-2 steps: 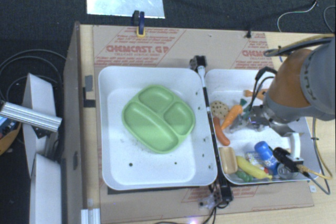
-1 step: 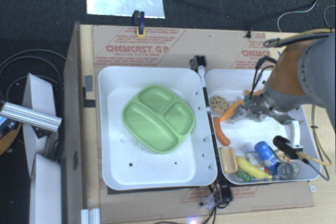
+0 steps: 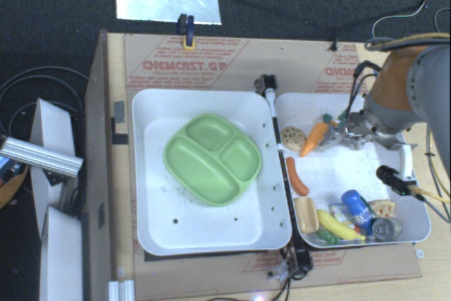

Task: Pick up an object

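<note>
The step in hand was judged to be the grasp itself, or the last of the approach to it. The arm (image 3: 402, 91) was seen reaching in from the right over the right bin (image 3: 423, 225), with the jaws (image 3: 337, 128) brought low at the bin's upper left part, right at the thick end of a carrot (image 3: 313, 139). The carrot lay tilted, its tip pointing down and left toward the wall between the two bins, with a round cookie (image 3: 292, 135) just beside it on the left. The carrot's upper end appeared to be touching the jaws, but whether it sat between them could not be told, and whether the jaws were spread or pressed together could not be told either; the wrist hardware hid that part.

If the carrot was not yet pinched, the next move was judged to call for a firm close across its thick end, then a straight lift clear of the cookie and the bin wall.

Other pickable things were seen well apart from the jaws: a sausage (image 3: 298, 177) near the dividing wall, and a banana (image 3: 340, 226), a blue bottle (image 3: 356, 205) and a can (image 3: 385, 228) crowded along the near edge. A green divided plate (image 3: 213, 159) lay in the left bin (image 3: 151, 236).
</note>
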Controlling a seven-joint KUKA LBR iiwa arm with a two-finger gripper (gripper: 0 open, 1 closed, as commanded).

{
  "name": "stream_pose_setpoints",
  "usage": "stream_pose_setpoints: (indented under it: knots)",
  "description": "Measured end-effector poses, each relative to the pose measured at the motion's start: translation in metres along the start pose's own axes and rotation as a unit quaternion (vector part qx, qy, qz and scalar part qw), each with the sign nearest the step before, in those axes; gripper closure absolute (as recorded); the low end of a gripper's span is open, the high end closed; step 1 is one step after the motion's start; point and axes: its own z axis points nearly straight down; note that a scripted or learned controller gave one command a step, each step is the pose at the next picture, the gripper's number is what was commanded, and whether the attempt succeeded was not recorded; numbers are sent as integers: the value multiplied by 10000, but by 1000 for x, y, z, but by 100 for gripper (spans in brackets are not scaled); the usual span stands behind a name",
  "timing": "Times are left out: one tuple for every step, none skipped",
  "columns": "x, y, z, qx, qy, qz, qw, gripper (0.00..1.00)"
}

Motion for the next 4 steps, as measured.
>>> stream_pose_setpoints:
  knots:
    - [11,-68,1,51,20,25,10000,0]
    - [-1,-108,1,35,11,33,10000,0]
    - [40,-121,0,7,-1,1,10000,0]
    - [40,-119,-11,6,14,0,10000,100]
